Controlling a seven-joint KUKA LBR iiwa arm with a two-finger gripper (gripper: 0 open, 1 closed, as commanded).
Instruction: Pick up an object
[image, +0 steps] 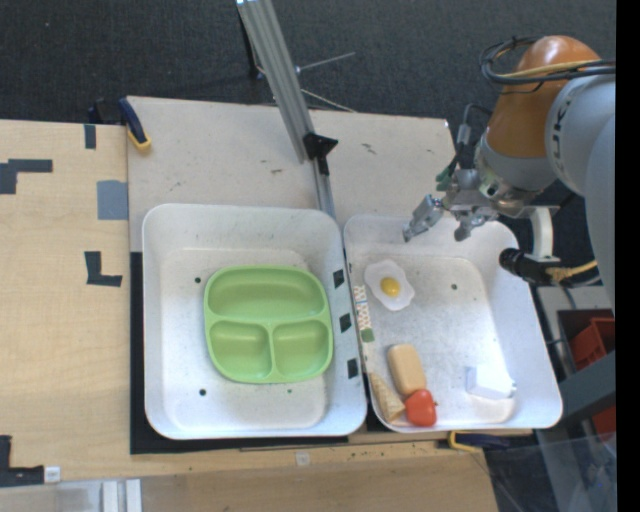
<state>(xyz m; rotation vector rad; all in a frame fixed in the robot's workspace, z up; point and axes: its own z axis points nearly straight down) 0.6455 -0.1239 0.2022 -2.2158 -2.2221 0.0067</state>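
Below the hand (442, 222), just toward the divider side, a fried egg (389, 287) lies flat on the right bin's (520, 330) floor, white with a yellow yolk, apart from the hand and untouched; farther from the hand, toward the bin's near edge, a tan bread roll (406, 367) lies lengthwise; touching its lower end sits a small red tomato (421, 408); just beside both, against the divider wall, a brown wedge-shaped piece (386, 398) leans along the corner; well off from the hand, in the bin's near right corner, a pale, whitish object (489, 384) rests, too faint to identify.
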